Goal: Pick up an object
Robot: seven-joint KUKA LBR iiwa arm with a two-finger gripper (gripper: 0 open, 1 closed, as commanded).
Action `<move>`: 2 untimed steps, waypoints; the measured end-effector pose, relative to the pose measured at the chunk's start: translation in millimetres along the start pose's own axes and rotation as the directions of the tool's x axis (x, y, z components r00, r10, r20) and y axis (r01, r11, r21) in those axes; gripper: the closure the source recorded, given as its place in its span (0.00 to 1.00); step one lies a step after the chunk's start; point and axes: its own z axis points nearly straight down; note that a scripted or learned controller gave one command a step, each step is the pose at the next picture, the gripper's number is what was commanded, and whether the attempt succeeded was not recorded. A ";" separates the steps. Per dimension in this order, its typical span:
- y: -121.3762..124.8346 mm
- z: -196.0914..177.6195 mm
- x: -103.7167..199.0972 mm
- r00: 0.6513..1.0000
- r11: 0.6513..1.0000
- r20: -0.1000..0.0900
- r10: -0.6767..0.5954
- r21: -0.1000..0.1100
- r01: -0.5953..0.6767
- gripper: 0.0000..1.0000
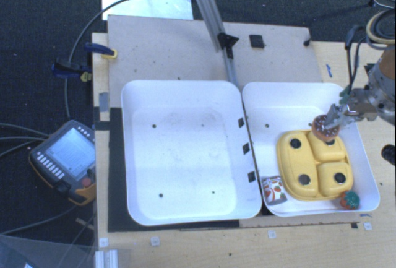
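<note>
The jaws (326,126) are hovering over the right bin (272,106), gripping a small brown ring-shaped object (323,130). Just below them, a yellow compartment tray (312,164) is lying.

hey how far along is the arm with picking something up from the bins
Done: the gripper has reached into the right bin, above the yellow tray. In hand: a small brown thing sits at its tip, but whether it is gripped is unclear. Left: a clear grasp and lift; the small packet lies untouched.
</note>
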 end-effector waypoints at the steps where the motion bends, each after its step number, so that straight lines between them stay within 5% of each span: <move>1: 11.2 20.3 46.1 1.000 1.000 -0.001 0.001 0.002 -0.001 1.00; 2: 23.4 18.9 100.5 1.000 1.000 -0.001 -0.001 0.001 0.001 1.00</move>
